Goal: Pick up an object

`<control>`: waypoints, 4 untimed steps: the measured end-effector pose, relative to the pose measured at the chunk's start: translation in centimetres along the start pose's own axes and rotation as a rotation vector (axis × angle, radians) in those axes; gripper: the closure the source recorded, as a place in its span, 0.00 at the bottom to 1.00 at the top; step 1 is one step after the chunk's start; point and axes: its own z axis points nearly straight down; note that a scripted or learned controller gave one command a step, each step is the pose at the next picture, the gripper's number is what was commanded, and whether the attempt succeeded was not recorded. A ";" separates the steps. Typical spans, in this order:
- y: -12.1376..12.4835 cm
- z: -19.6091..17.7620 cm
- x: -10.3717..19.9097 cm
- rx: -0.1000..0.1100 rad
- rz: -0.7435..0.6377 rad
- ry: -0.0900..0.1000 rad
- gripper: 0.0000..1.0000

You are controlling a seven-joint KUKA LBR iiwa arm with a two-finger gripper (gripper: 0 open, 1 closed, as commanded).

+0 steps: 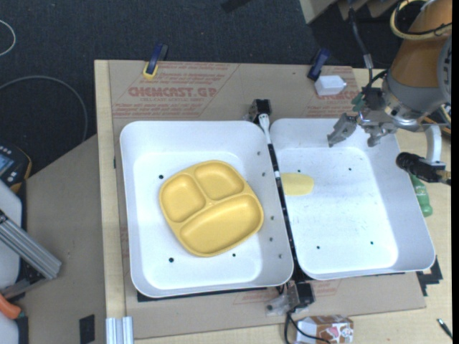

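Above the far edge of the right bin [401, 213], the hand [356, 133] hangs with its two fingers spread apart and nothing between them. It sits well apart from anything it could pick up, so the whole approach is not yet made, and that is where trouble may come.

Closest to it is a small pale yellow piece [297, 184], lying flat on the floor of the right bin, just beside the wall that bin shares with its neighbour. I judge it the likeliest target, and the awkward one. It looks low and rounded, so fingers coming down on it may close above it or skid off its top. Its place next to the wall adds risk: one finger could land on the rim or on the black strip [275, 170] running between the bins, stopping the descent short or nudging the bin. Pushed toward the wall, the piece could wedge there out of reach.

Over in the left bin [143, 213] lies a yellow divided plate [210, 208], three compartments facing up, set at a slant near the middle and apart from every wall. Its compartments hold nothing I can see. Wide and shallow, it would likely need a grip on its rim; a grasp across the body would probably slip or tip it.

A green object [423, 196] lies outside the right bin's right wall, near the arm, and could be brushed on a swing.
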 end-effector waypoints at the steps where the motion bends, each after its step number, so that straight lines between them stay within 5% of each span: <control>1: -5.4 -21.7 4.7 -0.021 -0.005 -0.002 0.00; 2: -11.7 -34.1 3.0 -0.020 0.001 -0.004 0.00; 3: -11.4 -34.3 3.2 -0.008 -0.002 -0.004 1.00; 4: -14.7 -21.8 3.6 0.013 0.003 0.002 1.00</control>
